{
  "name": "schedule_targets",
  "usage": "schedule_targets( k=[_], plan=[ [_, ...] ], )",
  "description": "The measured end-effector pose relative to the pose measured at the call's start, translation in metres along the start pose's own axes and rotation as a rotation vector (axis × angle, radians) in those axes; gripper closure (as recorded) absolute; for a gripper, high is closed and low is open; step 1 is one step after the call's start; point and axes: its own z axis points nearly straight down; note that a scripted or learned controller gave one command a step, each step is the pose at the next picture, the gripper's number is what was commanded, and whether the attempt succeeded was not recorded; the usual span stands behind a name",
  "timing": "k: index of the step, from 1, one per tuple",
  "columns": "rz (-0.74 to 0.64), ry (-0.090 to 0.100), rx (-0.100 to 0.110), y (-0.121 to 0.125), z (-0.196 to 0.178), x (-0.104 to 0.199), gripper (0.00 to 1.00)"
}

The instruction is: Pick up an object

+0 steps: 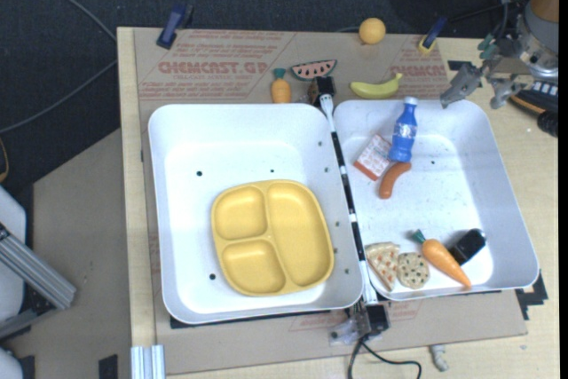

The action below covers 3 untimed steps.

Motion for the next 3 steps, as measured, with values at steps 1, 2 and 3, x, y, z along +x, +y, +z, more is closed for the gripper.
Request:
schedule_targets(
  k=[1, 2, 3],
  plan=[
    [-0.002, 0.002, 0.004, 0.009, 0.108, 0.047, 0.0],
    [0.001, 0.001, 0.002, -0.1, 0.156, 0.078, 0.0],
    [-0.001, 0.0, -0.001, -0.023, 0.155, 0.082, 0.0]
  ],
)
